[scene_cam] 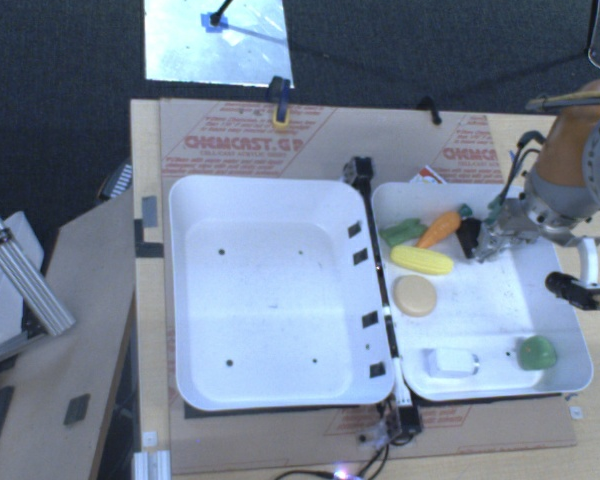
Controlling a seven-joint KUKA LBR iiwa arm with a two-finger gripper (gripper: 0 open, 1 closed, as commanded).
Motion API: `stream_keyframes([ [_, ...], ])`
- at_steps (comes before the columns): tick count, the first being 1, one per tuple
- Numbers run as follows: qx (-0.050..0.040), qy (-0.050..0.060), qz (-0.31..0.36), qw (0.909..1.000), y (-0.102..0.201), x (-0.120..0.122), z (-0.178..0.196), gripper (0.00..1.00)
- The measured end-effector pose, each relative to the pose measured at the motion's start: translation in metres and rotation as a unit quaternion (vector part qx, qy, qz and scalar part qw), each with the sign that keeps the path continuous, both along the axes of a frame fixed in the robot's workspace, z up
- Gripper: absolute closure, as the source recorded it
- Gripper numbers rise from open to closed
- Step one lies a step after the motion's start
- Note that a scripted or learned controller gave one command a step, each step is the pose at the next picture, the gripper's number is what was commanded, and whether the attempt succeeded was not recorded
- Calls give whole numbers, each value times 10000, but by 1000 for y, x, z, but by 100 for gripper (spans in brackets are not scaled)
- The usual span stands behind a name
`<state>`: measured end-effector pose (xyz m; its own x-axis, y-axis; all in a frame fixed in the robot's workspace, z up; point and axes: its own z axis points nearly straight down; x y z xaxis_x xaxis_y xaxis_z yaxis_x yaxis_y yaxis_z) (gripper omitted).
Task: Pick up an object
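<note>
The arm comes in from the right, and its gripper [472, 240] is low in the right bin [560, 298], near the back. I cannot tell what state the hand is in, because it looks like a dark lump from up here.

The closest toy to it is the orange carrot [439, 230]. It lies just beside the gripper, maybe touching it, but I cannot be sure. The carrot is long and thin. It lies at a slant, with one end up toward the back right of the bin and the other end down toward the left, next to the green pepper [404, 231].

I think the carrot is a light plastic toy (hard and a bit smooth), so it could slip or roll away if it gets pinched at the pointy end. The best spot to grab is the fat middle, squeezing across its thin sides.

Just in front of it lies the yellow corn [422, 260], long too, lying nearly side to side. Below that sits a round tan cookie [415, 295]. A white block [451, 363] and a green ball [537, 352] rest near the front of the bin, well apart from the gripper. The left bin [270, 288] is next door.
</note>
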<state>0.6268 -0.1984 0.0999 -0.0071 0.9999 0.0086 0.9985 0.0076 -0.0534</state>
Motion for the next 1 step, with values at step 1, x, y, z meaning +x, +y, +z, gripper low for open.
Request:
stream_keyframes([
  [1, -22, -223, -45, 9997, 26, -104, -17, 100],
])
